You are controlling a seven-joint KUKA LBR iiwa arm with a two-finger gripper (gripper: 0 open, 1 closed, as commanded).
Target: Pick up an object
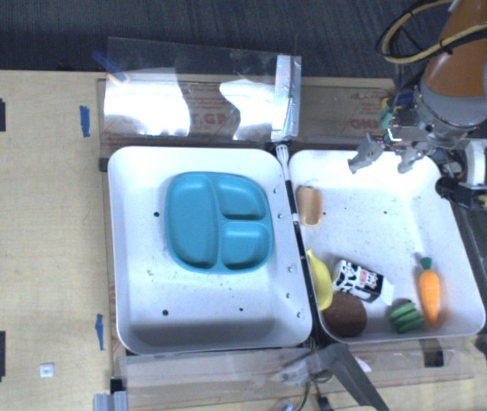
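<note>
Blue divided tray (219, 221), orange carrot (430, 294), yellow banana (319, 279), brown kiwi (345, 314), 2 white bins (132, 229)

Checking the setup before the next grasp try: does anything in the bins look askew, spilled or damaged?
Nothing looks spilled or broken. The blue divided plate lies flat in the left bin. In the right bin, the banana, carton, brown ball, carrot and green piece crowd the near edge; a tan piece sits apart.

Single fixed camera above the desk (29, 229), looking down at a slight slant, both white bins side by side mid-frame, left bin (132, 315), right bin (371, 204), arm (470, 67) entering from the upper right, moderately far, far edge perhaps glare-washed
</note>
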